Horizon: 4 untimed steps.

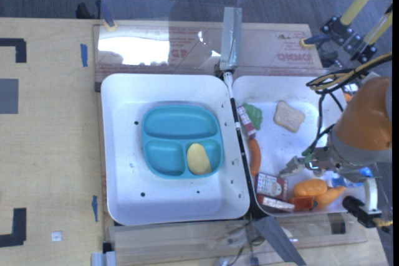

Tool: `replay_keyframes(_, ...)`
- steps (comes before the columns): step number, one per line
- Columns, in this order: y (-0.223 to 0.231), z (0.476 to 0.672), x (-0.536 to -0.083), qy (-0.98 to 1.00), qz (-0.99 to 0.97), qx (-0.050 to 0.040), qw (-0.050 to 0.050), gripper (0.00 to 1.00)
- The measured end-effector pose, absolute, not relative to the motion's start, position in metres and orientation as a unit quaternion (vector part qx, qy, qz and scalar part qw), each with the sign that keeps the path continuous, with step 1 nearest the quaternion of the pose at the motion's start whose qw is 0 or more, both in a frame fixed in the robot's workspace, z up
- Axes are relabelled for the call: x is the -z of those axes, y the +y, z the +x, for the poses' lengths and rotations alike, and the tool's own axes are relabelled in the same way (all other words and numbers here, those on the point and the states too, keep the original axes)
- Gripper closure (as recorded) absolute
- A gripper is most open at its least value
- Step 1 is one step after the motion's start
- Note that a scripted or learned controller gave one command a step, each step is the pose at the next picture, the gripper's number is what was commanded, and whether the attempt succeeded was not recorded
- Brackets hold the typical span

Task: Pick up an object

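Orange band: it wraps the grey arm just above the wrist, and the metal pincer (303, 163) hangs low over the right-hand shallow white plastic bin (268, 87).
Pincer state: I cannot tell how it stands, and nothing shows clearly in its hold.
Step in hand: by my judgement the approach, with the pick not yet made.
Likely target: the rounded orange plastic toy (310, 187) lies just below the pincer, beside a tapered orange carrot-shaped piece (330, 195); both look smooth and glossy.
Small printed red-and-white carton (269, 184): flat-sided, just to the left of and below the pincer.
Long reddish-orange sausage-shaped toy (254, 156): to the pincer's left, lying along the bin's inner wall.
Tan bread-slice-shaped piece (288, 116): matt and squarish, above the pincer, well apart from the pile.
Green leafy-looking piece (252, 114): above and to the left, next to a slim red-labelled packet (245, 122).
Left-hand white bin (118, 134): far left of the pincer, it carries a teal three-compartment plastic tray (181, 123) with a smooth yellow egg-shaped object (199, 159) in the lower right compartment.
Next move: probably a short descent centred over one rounded item, with care not to slip off its curved, slick surface or snag the neighbouring pieces.
Tabletop (43, 134): pale wood.
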<state>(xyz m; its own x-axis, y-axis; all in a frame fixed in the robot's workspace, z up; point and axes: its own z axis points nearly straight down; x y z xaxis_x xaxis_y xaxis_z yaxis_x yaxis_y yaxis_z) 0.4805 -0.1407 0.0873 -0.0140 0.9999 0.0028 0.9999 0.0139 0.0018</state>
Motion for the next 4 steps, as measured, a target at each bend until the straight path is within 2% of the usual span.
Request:
replay_keyframes(1, -0.130, 0.510, -0.087, -0.751, -0.661, 0.0014, -0.003, 0.00)
replay_keyframes(2, -0.107, 0.556, -0.087, -0.774, -0.633, 0.0023, -0.004, 0.00)
replay_keyframes(3, -0.119, 0.658, -0.089, -0.783, -0.622, 0.0012, -0.003, 0.00)
replay_keyframes(4, -0.118, 0.659, -0.099, -0.784, -0.621, 0.0015, -0.004, 1.00)
